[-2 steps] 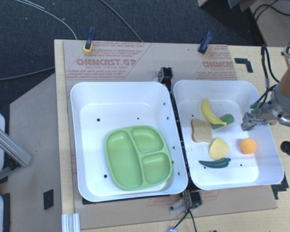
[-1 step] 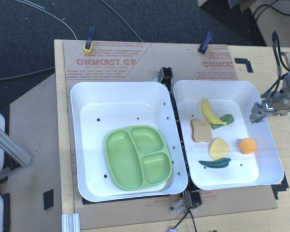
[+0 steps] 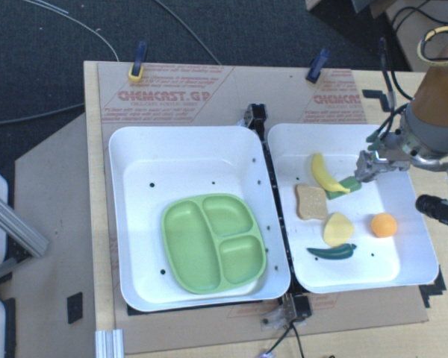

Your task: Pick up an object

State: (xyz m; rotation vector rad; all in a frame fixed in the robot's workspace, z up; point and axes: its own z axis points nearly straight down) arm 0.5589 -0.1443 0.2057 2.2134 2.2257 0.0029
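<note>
A pale wooden tabletop [image 3: 97,200] stands on dark carpet crossed by grey cables. A brown cardboard sheet [image 3: 209,92] on it reads "CHEMCAST GP" in red, twice, and is held at its far edge by two clamps, one yellow [image 3: 137,69], one blue [image 3: 317,66]. On it sit two shallow white plastic bins. The left bin [image 3: 134,170] holds one green three-compartment plate [image 3: 213,241]. The right bin [image 3: 411,263] holds five things: a yellow banana [image 3: 325,174], a tan toast slice [image 3: 310,201], a yellow lemon-like piece [image 3: 337,228], an orange ball [image 3: 384,225] and a dark teal pepper [image 3: 332,252]. The gripper [image 3: 366,166] hovers just right of the banana; whether it is clenched I cannot tell.
</note>
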